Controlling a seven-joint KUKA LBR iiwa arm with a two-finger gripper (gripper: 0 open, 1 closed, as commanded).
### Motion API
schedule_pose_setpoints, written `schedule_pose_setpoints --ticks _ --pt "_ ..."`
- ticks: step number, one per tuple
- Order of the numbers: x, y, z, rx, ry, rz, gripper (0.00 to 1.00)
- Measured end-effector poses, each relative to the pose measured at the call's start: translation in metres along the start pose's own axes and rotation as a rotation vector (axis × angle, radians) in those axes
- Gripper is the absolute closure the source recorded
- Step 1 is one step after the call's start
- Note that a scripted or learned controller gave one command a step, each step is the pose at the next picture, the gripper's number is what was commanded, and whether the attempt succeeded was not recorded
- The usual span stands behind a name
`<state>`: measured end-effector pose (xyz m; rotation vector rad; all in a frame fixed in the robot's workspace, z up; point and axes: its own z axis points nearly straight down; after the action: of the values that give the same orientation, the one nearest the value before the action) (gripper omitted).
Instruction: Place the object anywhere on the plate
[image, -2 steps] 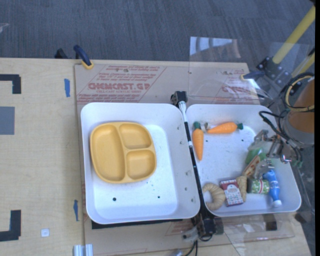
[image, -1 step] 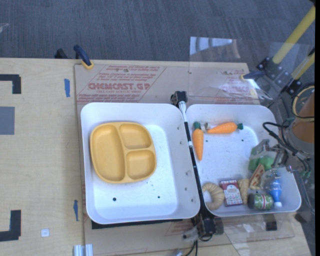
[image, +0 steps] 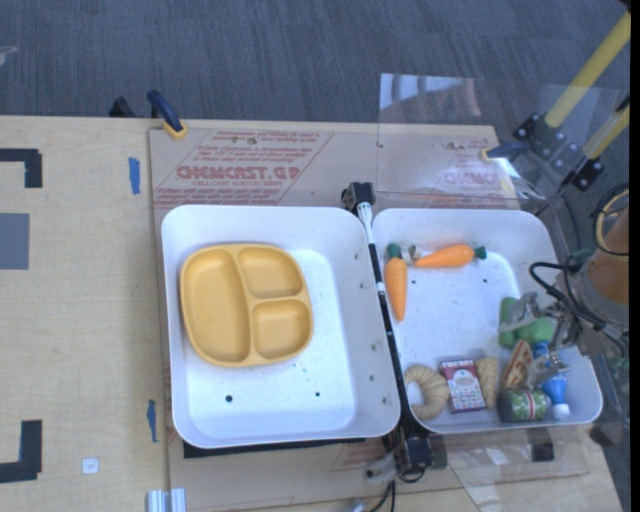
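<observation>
A yellow divided plate (image: 243, 303) with three compartments lies in the left white bin (image: 330, 400), with nothing on it. The right bin (image: 450, 310) holds toy food. One orange carrot (image: 445, 257) lies across the far side and a second carrot (image: 397, 287) lies lengthwise by the left wall. My gripper (image: 528, 318) reaches in from the right and hangs low over the bin's right side, right at a green item (image: 538, 328). Whether it holds anything is hidden by the arm and cables.
Along the right bin's near edge lie a bagel (image: 426, 390), a red box (image: 461, 385), a pizza slice (image: 517, 363), a green can (image: 527, 404) and a small blue-and-white item (image: 555, 387). A black divider (image: 380, 290) runs between the bins. Yellow-handled clamps (image: 560, 140) stand at the back right.
</observation>
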<state>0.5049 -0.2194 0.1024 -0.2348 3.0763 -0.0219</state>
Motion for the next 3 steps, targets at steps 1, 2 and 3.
schedule_pose_setpoints --ticks 1,2,3 --pt "0.0001 -0.0001 0.0000 0.000 0.000 0.000 0.00" --pt "0.0001 -0.0001 0.0000 0.000 0.000 0.000 0.00" --pt "0.0001 -0.0002 0.0000 0.000 0.000 0.000 0.00"
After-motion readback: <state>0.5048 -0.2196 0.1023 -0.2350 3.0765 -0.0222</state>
